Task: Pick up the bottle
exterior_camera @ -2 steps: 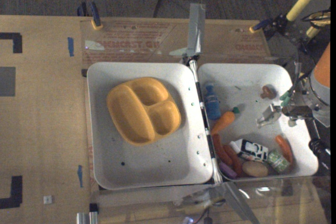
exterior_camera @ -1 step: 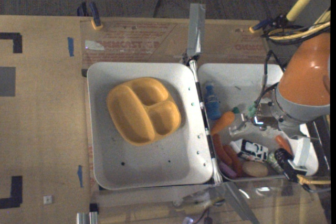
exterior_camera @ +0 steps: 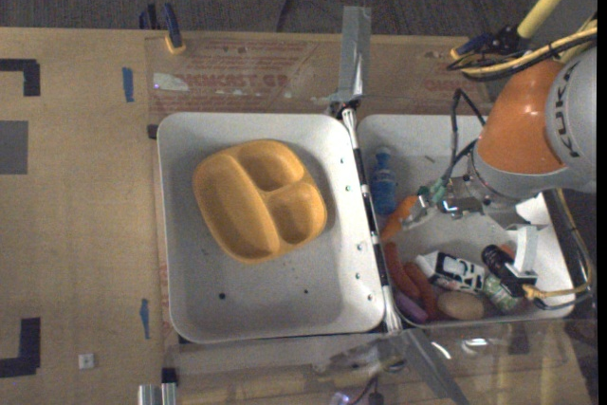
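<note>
A small blue bottle [exterior_camera: 382, 182] rests in the right bin [exterior_camera: 417, 133], close against its left wall, with its cap toward the far side. My gripper [exterior_camera: 424, 207] hangs low in that bin, just right of the bottle and a little nearer the front. An orange item [exterior_camera: 402, 210] sits at the gripper's tip, below the bottle. I see nothing of the bottle between the gripper's parts.
The left bin [exterior_camera: 190, 289] holds a yellow divided dish [exterior_camera: 259, 198]. Along the right bin's front lie red-orange pieces [exterior_camera: 410, 281], a purple thing [exterior_camera: 413, 307], a black-and-white packet [exterior_camera: 459, 270] and a tan lump [exterior_camera: 462, 306]. A metal divider [exterior_camera: 355, 52] stands between the bins at the back.
</note>
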